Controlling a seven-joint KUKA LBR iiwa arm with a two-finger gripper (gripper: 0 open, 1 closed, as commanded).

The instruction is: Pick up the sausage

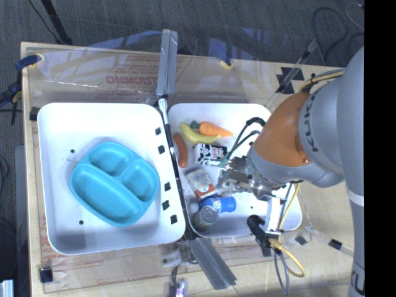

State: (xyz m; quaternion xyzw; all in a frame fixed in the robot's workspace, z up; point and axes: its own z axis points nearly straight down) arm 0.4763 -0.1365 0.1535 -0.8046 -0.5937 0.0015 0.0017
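Note:
The sausage [180, 150] is a short reddish-brown link lying along the left wall of the right bin [291, 218], just below the left end of a yellow banana [193, 134]. My gripper [224, 179] hangs over the middle of the right bin, to the right of and a little below the sausage, with a small printed packet [200, 179] lying between them. It sits above the clutter near a blue can [218, 206]. The orange band and grey wrist cover the bin's right half.
An orange carrot [214, 129] lies by the banana, with a black-and-white carton [211, 154] below it. The left bin [55, 129] holds a blue divided plate [115, 182]. A grey divider bar [166, 64] runs between the bins at the back.

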